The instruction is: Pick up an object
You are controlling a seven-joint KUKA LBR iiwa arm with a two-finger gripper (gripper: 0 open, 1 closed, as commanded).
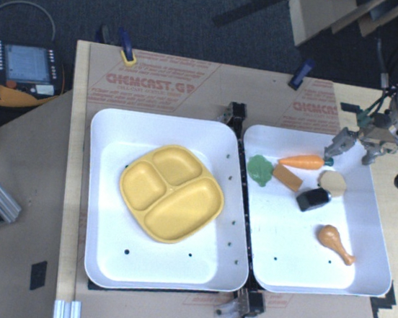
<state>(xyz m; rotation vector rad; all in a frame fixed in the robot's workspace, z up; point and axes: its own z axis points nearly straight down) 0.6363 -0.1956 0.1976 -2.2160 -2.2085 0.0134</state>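
Bins: two shallow white ones side by side, the left bin (99, 200) and the right bin (370, 242).
Left bin contents: one yellow divided plate (171, 192), three compartments, lying near the middle.
Right bin contents: five things, clustered toward the far half — one orange carrot (302, 161), one green broccoli piece (260, 169), one orange-brown block (287, 178), one pale round piece (332, 182), one black object (313, 199) — and one toy drumstick (336, 243) apart, nearer the front.
Surface: a brown board (194, 81) with red print under both bins, clamped at the far edge.
Room: dark floor; a handheld control pendant (23, 70) at far left.
Gripper (351, 148): fingers spread apart, holding nothing, poised at the right bin's far edge, one fingertip just beside the carrot's tip.
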